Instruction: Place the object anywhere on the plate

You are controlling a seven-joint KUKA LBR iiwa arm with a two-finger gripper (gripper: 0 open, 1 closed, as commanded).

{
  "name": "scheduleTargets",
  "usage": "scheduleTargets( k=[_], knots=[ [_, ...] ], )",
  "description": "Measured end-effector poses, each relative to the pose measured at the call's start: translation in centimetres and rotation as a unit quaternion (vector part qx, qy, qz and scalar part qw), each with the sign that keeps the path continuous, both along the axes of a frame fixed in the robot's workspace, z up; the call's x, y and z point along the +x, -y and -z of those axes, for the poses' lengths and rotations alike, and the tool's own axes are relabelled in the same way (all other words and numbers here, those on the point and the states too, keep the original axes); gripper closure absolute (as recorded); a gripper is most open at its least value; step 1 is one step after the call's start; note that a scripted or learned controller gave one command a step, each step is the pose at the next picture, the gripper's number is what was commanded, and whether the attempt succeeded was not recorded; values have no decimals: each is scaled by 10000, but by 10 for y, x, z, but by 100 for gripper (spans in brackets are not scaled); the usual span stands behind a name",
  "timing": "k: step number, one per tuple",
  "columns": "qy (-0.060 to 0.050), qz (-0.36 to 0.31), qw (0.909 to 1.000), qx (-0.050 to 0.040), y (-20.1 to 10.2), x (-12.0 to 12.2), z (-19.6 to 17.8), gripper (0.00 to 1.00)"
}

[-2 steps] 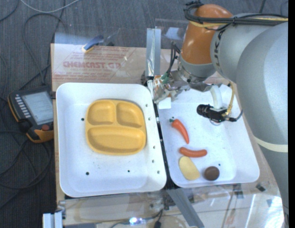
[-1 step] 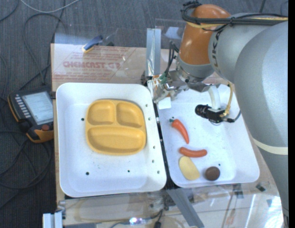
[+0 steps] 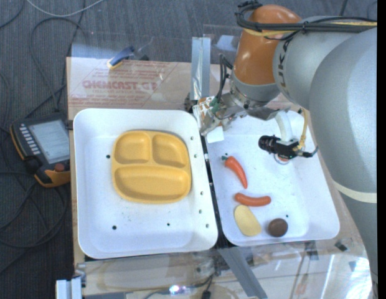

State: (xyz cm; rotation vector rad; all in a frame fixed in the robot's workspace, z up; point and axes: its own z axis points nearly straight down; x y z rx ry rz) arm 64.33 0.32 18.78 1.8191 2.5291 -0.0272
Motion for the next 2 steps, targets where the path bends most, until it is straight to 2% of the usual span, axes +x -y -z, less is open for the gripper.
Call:
scheduleTargets(
  k=[1,2],
  knots=[
    [-77,-375,9992,145,-33,-7,7,100],
    [-88,-373,9992,145,-33,-7,8,0]
  ],
)
